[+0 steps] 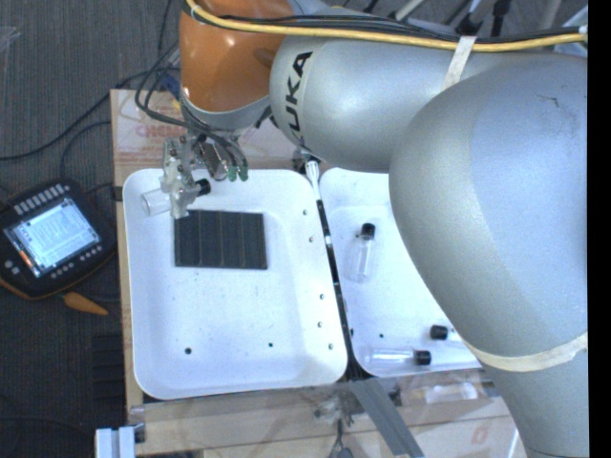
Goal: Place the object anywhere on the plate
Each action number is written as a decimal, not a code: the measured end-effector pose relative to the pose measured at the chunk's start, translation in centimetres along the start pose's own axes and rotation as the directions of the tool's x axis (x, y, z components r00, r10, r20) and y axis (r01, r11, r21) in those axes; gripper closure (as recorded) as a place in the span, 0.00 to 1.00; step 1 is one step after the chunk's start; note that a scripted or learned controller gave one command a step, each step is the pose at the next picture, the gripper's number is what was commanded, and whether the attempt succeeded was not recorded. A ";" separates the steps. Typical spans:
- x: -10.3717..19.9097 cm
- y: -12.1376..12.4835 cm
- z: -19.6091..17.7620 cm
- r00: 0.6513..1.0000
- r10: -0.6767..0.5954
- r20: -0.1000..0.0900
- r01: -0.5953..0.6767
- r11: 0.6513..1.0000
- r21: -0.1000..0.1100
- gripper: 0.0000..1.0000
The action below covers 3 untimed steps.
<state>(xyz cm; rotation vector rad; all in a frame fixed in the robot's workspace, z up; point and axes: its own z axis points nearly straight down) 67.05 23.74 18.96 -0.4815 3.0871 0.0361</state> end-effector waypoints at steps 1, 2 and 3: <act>7.8 2.1 5.2 0.999 0.033 -0.020 -0.032 0.999 0.018 1.00; 2.2 0.4 -0.8 0.921 -0.388 -0.020 0.388 0.922 0.010 1.00; 12.5 3.1 5.7 0.942 -0.334 -0.026 0.334 0.942 0.009 1.00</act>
